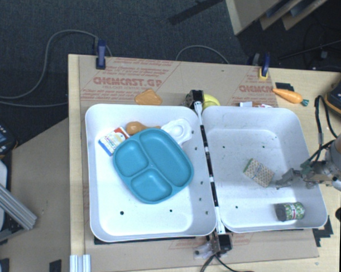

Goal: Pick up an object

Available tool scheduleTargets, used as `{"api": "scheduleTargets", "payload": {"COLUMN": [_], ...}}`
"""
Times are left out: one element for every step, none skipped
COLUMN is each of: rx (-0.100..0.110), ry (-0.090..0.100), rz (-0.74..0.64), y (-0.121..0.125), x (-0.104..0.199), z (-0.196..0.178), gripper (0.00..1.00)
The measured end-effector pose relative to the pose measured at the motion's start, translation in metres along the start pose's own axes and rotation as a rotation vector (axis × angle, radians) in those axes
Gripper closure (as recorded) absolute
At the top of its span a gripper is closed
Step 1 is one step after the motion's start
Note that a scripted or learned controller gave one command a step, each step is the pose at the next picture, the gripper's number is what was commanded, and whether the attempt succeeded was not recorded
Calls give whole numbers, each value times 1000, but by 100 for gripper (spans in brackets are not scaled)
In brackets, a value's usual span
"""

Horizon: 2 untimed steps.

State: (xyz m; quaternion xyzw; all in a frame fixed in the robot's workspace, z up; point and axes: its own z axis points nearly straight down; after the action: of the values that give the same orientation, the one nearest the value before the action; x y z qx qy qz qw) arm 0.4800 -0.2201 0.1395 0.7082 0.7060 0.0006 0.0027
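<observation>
Tool (286,178) state unclear, just right of patterned pouch (258,172); green can (290,211) below.

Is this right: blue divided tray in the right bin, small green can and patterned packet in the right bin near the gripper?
Not quite. The camera view shows the blue divided tray in the left bin, not the right. The rest holds: the small green can and patterned packet lie in the right bin, near the gripper.

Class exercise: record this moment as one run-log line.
gripper: low in right bin | nearest: speckled pad, green can | grasp: none seen | left bin: blue tray
</observation>
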Motion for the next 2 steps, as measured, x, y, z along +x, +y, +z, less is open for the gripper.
{"api": "scheduleTargets", "payload": {"rx": [-2,-1], "ry": [0,2], "rz": [-7,-9], "y": [60,125], "x": [1,75], "z": [-26,24], "gripper": [0,0]}}
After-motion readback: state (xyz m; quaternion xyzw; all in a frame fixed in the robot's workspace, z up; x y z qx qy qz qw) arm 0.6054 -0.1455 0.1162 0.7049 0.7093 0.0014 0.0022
